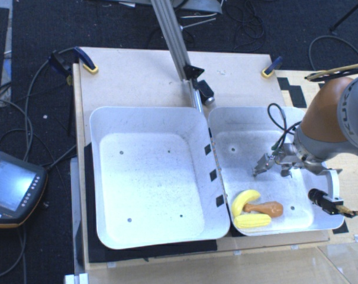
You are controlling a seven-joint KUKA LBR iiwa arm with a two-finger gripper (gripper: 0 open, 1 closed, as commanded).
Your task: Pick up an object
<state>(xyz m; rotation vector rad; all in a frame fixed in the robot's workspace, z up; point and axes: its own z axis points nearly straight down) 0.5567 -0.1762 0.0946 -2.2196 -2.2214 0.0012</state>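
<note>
Pale wooden tabletop (143, 78) carries two shallow white bins, and in the right bin (238, 126) the end effector (266, 166) hovers part-open and empty, so the reach is underway; next it must drop toward the frame's lower right onto the yellow plastic banana (244, 199).

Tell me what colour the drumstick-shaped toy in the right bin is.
Orange-brown: the drumstick toy lies between two yellow pieces, seen in the camera view.
</note>
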